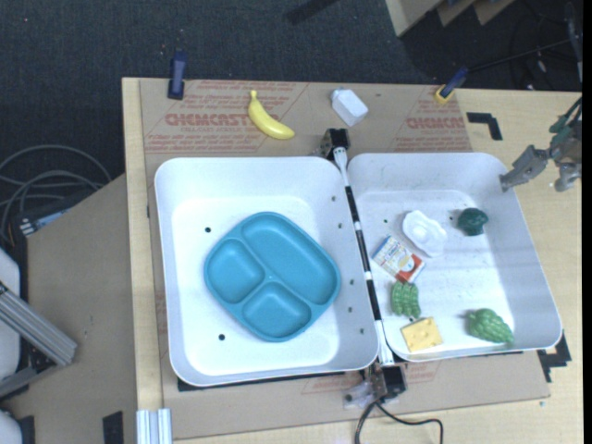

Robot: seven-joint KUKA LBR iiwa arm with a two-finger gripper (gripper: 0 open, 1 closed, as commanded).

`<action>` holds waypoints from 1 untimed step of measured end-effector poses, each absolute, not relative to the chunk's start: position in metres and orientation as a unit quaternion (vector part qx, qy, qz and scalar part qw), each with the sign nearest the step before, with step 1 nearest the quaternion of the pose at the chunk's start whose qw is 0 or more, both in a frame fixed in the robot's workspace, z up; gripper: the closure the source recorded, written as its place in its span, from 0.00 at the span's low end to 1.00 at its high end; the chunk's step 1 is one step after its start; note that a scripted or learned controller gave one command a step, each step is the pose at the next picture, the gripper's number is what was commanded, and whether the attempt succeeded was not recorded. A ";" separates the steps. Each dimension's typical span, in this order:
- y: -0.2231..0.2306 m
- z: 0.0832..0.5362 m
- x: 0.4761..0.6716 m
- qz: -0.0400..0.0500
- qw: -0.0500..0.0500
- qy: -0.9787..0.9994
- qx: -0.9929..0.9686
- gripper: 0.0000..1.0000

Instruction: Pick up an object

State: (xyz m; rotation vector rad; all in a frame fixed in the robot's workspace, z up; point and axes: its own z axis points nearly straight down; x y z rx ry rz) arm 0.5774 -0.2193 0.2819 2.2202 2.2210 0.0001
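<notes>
The right bin (518,276) holds several small items. A white cup-like piece (424,230) lies beside a dark green ball (473,220). Below them are a red and white packet (399,258), a small green vegetable (404,299), a yellow cheese wedge (422,334) and a leafy green piece (488,326). My gripper (542,175) hovers over the bin's upper right corner, above and to the right of the green ball. It is open, with nothing between its fingers (520,168).
A blue divided plate (270,274) lies in the left bin (176,211). On the bench behind the bins are a yellow banana (268,118) and a white block (350,106). A blue clamp (177,74) and a yellow clamp (450,86) grip the bench's far edge.
</notes>
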 end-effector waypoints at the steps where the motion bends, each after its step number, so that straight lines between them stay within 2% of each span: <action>1: -0.222 0.171 0.629 -0.001 -0.001 0.708 0.706 0.00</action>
